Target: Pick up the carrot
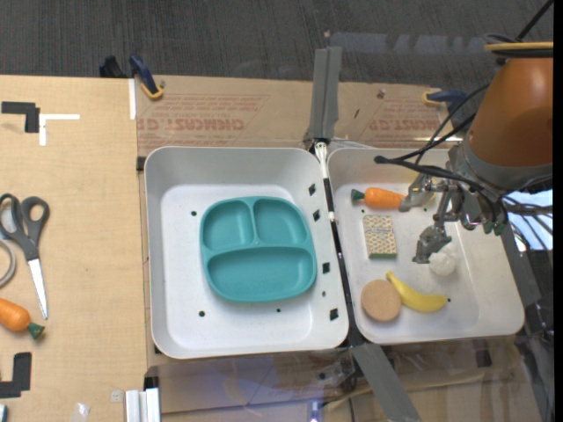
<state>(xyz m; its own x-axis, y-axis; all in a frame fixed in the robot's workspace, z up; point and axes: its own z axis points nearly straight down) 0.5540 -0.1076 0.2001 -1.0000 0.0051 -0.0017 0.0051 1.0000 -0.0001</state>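
Observation:
An orange carrot [383, 198] with a green stem end lies at the back of the right bin [493, 319], near its left wall. My gripper [429, 246] hangs over the middle of that bin, to the right of the carrot and nearer the front, apart from it. Its tip is just above a small white object [443, 263]. The arm's orange band [519, 112] fills the upper right.
The right bin also holds a speckled rectangular block [380, 236], a yellow banana [419, 296] and a round tan disc [381, 301]. A teal divided plate [258, 248] sits in the left bin [167, 236]. On the bench at left lie scissors [29, 240] and a second carrot [14, 316].

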